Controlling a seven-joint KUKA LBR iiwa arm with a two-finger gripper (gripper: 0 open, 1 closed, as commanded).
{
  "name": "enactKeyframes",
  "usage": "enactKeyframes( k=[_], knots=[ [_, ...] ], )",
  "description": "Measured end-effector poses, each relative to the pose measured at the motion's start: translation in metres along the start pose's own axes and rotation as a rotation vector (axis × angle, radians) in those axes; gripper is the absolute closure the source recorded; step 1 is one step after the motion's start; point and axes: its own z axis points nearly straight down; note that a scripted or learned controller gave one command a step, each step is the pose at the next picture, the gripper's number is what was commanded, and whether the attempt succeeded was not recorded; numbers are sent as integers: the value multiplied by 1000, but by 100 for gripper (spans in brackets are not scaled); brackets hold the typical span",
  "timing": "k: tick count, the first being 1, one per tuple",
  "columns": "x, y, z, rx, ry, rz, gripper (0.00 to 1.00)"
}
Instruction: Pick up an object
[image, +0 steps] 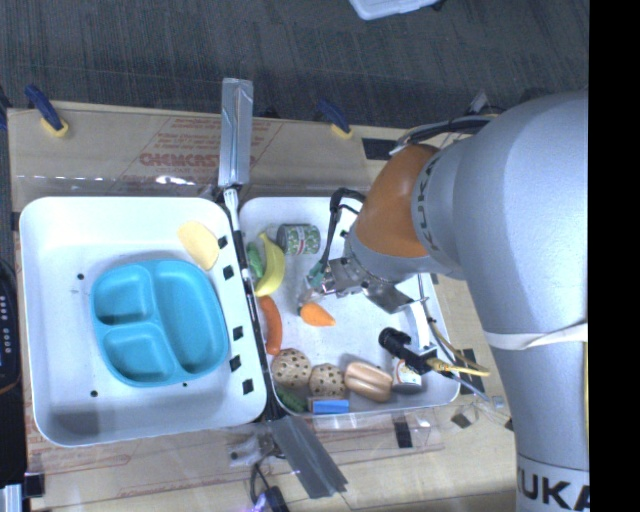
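Gripper (322, 283) poised low in the right bin (440, 392), just above the orange piece (318, 315); finger state possibly closed, cannot tell.

light: pretty even and bright from overhead | shadows: soft, we saw one inside the left bin (60, 400) | glare: mild sheen on the arm (530, 220) | focus: slightly soft overall

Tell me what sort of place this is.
Most likely a robotics lab's grasping test bench: a robot arm reaches over two white bins, clamps pin the backing board, and toy food such as a banana fills the right bin.
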Motion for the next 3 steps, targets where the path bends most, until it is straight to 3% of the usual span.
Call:
enactKeyframes(
  k=[1, 2, 3],
  knots=[
    [25, 78, -106, 11, 7, -68, 100],
    [24, 76, -101, 20, 9, -66, 0],
    [0, -9, -35, 24, 13, -207, 0]
  ],
)
